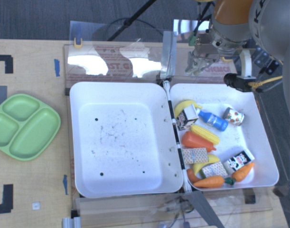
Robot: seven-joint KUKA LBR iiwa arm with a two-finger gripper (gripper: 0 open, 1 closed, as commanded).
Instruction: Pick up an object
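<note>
Right bin (258, 141): toy food heaped lower centre-right, incl. blue bottle (213, 120), corn (204, 134). Gripper (201, 63) at upper right, above the bin's rim; finger spread can't be told.

Faint red lettering runs across the clear panel (118, 63) at the far side of the bins, but glare washes it out. Print on the small packets (238, 160) stays too small to read.

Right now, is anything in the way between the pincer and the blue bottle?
Nothing visible blocks it. The pincer hangs above the far edge of the right bin, and the blue bottle lies uncovered below it, with the little box touching its left end.
</note>
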